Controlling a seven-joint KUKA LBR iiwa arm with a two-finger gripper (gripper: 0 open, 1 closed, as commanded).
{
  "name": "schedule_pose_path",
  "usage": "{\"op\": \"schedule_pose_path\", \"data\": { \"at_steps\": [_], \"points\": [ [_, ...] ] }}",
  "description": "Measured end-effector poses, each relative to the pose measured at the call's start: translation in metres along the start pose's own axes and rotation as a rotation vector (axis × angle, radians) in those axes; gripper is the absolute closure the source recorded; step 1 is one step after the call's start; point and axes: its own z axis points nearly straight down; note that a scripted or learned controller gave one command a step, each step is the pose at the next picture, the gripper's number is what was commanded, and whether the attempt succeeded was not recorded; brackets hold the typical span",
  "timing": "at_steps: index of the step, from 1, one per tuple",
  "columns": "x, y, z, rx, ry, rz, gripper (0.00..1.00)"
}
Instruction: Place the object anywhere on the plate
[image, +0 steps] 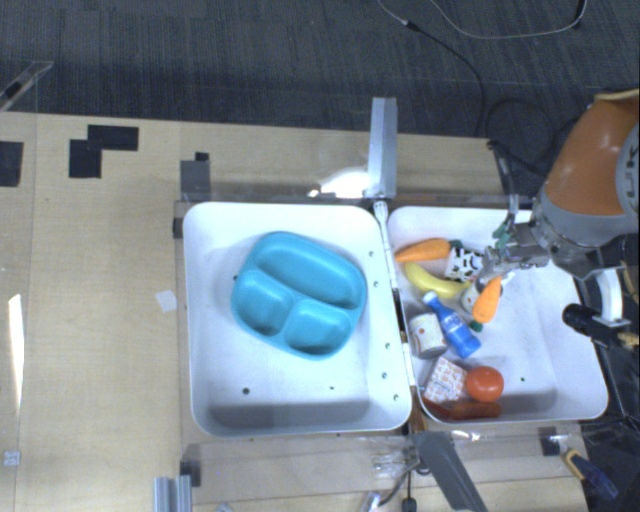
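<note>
A blue plate (298, 292) with three compartments lies in the left bin (215, 400). My gripper (500, 262) hangs over the back of the right bin (570, 400). A small orange carrot-shaped toy (487, 300) lies directly below its tip, touching or nearly touching it. I cannot tell whether the toy is held.
The right bin also holds a larger orange carrot (424, 250), a yellow banana (432, 279), a black-and-white toy (460, 263), a blue bottle (453, 327), a small can (426, 332), a red tomato (484, 382) and a patterned packet (444, 379). A metal post (383, 150) rises behind the divider.
</note>
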Motion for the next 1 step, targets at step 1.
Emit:
{"op": "schedule_pose_path", "data": {
  "at_steps": [1],
  "points": [
    [0.1121, 0.0253, 0.0044, -0.001, 0.001, -0.207, 1.00]
  ]
}}
